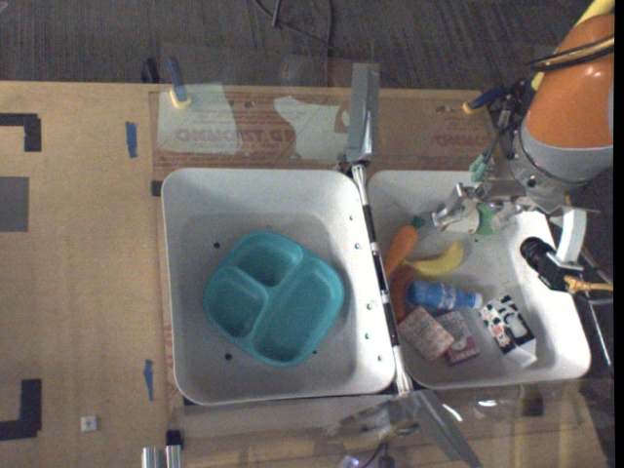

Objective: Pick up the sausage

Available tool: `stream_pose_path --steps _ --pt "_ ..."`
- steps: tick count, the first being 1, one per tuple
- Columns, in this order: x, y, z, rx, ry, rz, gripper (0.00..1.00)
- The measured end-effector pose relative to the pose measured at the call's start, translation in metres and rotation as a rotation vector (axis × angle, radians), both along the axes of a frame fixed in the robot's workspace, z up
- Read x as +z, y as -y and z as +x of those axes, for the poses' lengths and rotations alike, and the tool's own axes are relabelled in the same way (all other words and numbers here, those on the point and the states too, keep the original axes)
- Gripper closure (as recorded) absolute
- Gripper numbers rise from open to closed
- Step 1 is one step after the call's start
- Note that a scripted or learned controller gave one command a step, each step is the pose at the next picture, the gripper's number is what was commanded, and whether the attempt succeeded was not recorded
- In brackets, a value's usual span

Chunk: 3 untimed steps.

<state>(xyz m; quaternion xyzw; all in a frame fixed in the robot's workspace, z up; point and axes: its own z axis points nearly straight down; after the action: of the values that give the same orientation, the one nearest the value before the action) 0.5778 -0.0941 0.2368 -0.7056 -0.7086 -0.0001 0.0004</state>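
The sausage (398,294) is a short reddish-brown piece lying against the left wall of the right bin (570,359), just below an orange carrot (400,247). A yellow banana (439,259) lies to its upper right and a blue bottle (444,295) lies right beside it. My gripper (462,213) hangs over the back of the right bin, above the banana and up and to the right of the sausage. It is apart from the sausage. A small green piece (485,220) shows at the gripper; I cannot tell what it is.
A teal divided plate (275,296) lies in the left bin (195,203). At the front of the right bin lie a pinkish packet (426,332), a dark red packet (461,339) and a black-and-white carton (509,325). A metal divider (375,261) separates the bins.
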Motion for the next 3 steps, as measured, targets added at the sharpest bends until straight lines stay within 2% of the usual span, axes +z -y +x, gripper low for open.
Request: stream_pose_path --steps 1,2,3 --pt "0.015 0.019 -0.014 0.246 0.001 0.000 0.00" --pt "-0.108 0.072 -0.078 0.238 0.005 -0.002 0.00" --pt "-0.146 0.085 -0.059 -0.233 0.002 -0.001 0.00"
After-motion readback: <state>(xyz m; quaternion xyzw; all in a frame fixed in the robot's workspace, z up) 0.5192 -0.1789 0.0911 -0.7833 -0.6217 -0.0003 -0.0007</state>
